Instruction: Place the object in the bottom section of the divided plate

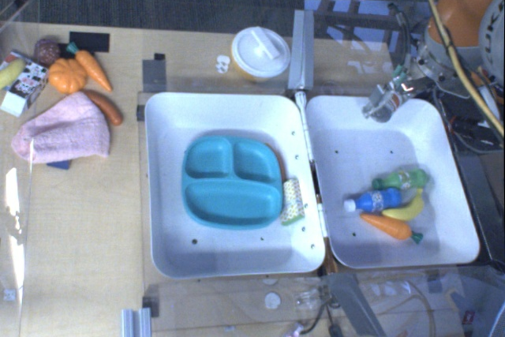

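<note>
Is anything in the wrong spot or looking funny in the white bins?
Yes, one thing: a small patterned sponge leans against the right edge of the blue divided plate in the left bin, not lying in any section.

Wooden bench (79, 249) bears two white bins (229, 185) — plus pink cloth (63, 134), toy vegetables (79, 75), lidded cup (260, 53).

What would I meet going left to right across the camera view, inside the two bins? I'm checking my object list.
Blue divided plate → sponge → blue bottle → orange carrot. The green bottle and banana overlap these, so I leave them out.
</note>
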Available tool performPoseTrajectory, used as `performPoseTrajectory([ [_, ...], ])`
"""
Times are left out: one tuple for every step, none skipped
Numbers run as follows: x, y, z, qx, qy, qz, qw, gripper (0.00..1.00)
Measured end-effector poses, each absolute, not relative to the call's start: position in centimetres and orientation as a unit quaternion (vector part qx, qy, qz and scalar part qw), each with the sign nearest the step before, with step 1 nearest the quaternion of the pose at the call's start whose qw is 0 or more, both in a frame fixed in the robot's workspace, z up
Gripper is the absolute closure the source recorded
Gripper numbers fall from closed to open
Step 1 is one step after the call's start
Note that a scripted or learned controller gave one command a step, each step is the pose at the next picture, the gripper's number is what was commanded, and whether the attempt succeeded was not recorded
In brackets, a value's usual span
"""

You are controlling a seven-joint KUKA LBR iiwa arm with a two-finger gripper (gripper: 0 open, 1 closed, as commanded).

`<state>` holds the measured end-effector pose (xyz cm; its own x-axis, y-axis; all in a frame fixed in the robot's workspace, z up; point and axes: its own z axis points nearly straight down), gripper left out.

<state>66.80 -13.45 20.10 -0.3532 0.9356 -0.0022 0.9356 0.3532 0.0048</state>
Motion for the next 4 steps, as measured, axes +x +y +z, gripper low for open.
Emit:
performPoseTrajectory([
  [65.6, -5.1, 18.6, 0.477, 0.879, 0.0008, 0.001, 1.0],
  [66.8, 2.6, 18.6, 0.399, 0.917, 0.0017, 0.003, 1.0],
  [58.4, 9.8, 18.4, 0.429, 0.904, 0.0012, 0.001, 1.0],
  [58.5, 9.7, 18.4, 0.429, 0.903, 0.0013, 0.001, 0.0],
])
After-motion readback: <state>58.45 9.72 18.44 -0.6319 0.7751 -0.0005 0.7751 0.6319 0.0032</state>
